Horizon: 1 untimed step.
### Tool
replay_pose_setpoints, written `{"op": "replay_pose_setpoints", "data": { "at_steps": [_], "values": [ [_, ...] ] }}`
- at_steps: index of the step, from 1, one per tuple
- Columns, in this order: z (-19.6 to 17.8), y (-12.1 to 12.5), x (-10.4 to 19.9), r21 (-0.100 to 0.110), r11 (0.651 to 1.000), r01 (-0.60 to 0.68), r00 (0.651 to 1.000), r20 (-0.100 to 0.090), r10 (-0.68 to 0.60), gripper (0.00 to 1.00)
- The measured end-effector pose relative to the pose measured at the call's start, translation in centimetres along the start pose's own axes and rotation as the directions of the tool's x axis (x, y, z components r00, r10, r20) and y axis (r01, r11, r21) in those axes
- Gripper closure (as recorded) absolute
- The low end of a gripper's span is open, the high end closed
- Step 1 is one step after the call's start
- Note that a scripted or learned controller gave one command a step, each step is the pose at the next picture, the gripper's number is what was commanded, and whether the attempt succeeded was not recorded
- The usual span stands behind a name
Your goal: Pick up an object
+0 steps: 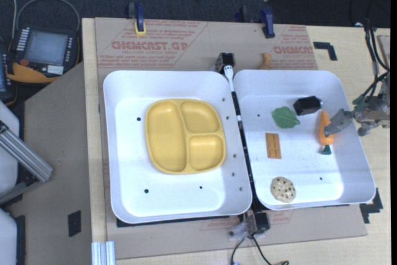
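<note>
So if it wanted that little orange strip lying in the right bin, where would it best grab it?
Probably across its narrow width, near the middle, coming straight down from above. The orange strip lies flat on the right bin, long axis running roughly away from the camera, so its two long edges are the easiest to pinch. Nothing touches it; the green leaf and cookie lie apart.

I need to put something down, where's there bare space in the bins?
Left bin: bare strip around the yellow plate. Right bin: open floor between cracker, cookie and carrot. Crowded near the leaf and black block.
</note>
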<state>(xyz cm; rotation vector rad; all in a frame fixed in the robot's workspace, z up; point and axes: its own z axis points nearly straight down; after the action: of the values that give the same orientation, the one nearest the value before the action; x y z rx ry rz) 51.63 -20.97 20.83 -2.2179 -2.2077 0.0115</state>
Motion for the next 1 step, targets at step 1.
{"op": "replay_pose_setpoints", "data": {
  "at_steps": [1],
  "values": [
    [-0.75, 0.32, 0.07, -0.014, 1.000, 0.005, 1.000, 0.004, -0.005, 0.00]
  ]
}}
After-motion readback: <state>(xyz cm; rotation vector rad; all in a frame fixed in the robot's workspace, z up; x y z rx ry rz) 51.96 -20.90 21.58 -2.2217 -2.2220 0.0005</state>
